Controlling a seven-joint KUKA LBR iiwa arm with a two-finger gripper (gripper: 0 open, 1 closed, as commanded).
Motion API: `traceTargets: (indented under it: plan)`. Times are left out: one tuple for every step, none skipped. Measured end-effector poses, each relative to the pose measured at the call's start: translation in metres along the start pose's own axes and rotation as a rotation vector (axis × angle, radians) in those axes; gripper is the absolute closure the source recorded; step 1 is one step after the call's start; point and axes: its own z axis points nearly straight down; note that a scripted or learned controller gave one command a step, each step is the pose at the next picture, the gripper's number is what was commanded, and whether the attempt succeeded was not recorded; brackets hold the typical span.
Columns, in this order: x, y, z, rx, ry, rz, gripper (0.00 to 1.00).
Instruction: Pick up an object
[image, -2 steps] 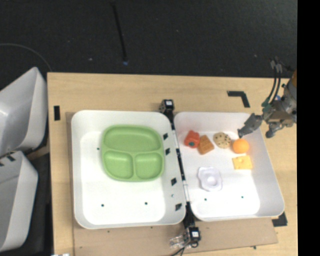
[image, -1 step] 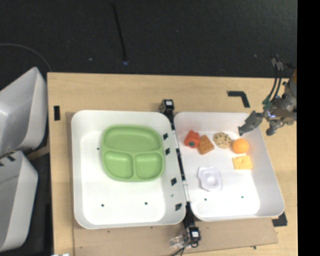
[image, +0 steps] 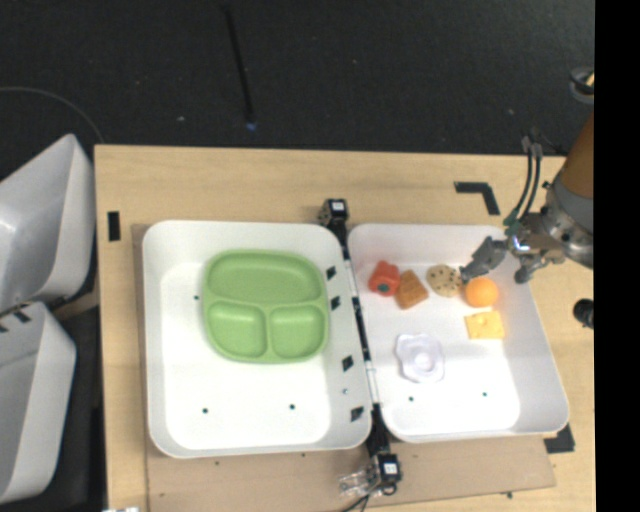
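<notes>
The right bin (image: 530, 390) holds several small items: a red piece (image: 383, 278), a brown toast-like piece (image: 411, 289), a round speckled cookie (image: 443, 278), an orange ball (image: 482, 291), a yellow cheese wedge (image: 485, 325) and a white cup-like shape (image: 419, 358). My gripper (image: 502, 266) hovers at the bin's upper right, just above the orange ball and right of the cookie. Its fingers (image: 483, 256) are spread open, with nothing between them.
The left bin (image: 170, 400) contains a green divided plate (image: 267, 305). Black clips (image: 352, 330) run along the seam between the bins. White equipment (image: 40, 230) stands off the bench's left edge.
</notes>
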Motion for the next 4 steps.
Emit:
traceTargets:
  plan:
    - [0.000,-0.007,0.045,0.001,0.000,0.002,0.00]
    - [-0.001,-0.008,0.087,0.000,0.000,0.003,0.00]
    - [-0.002,-0.007,0.073,-0.007,-0.002,0.006,1.00]
    - [0.002,-0.005,0.009,-0.011,-0.002,-0.002,1.00]
